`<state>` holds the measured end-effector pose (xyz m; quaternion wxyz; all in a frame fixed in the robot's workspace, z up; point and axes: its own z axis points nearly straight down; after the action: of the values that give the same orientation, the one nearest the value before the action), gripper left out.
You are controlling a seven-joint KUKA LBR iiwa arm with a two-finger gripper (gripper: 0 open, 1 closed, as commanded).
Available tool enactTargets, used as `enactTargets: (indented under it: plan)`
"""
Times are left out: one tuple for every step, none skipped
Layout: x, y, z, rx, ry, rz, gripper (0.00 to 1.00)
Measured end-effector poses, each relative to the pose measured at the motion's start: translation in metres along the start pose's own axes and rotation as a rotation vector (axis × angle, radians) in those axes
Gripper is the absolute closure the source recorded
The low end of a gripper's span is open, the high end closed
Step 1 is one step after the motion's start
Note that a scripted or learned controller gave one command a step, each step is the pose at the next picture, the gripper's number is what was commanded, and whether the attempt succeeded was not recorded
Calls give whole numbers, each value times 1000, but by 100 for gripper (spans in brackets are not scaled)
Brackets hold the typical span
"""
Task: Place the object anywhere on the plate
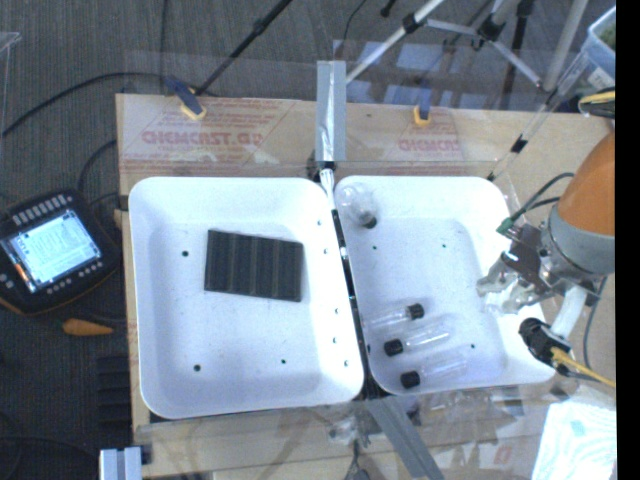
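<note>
My gripper (pixel 512 290) sits at the right edge of the right bin (pixel 470 208), above the rim, arm coming in from the right with the orange band up near the frame edge. Can't tell how it stands, the metal parts blur together there, and I see nothing held in it. The objects are clear vials with black caps, all in the right bin: three lying near the front, vial one (pixel 400 316), vial two (pixel 415 340), vial three (pixel 430 373), close together, and a fourth vial (pixel 358 206) at the back left corner by the divider. The plate (pixel 254 265), a dark ribbed slab, lies flat in the middle of the left bin (pixel 160 368), nothing on it. So the step in hand, as I judge it, is the reach toward a pick, grasp not yet made, task near its start. Next move calls for going left and down to one of the front vials, lining up across its narrow body, closing, lifting clear of the divider, then crossing to the plate. Clear round vials may roll or slip.
</note>
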<state>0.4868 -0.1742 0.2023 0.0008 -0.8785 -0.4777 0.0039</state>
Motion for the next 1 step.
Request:
enactTargets:
  plan:
    - [76,-53,-231,-5,0,-458,100]
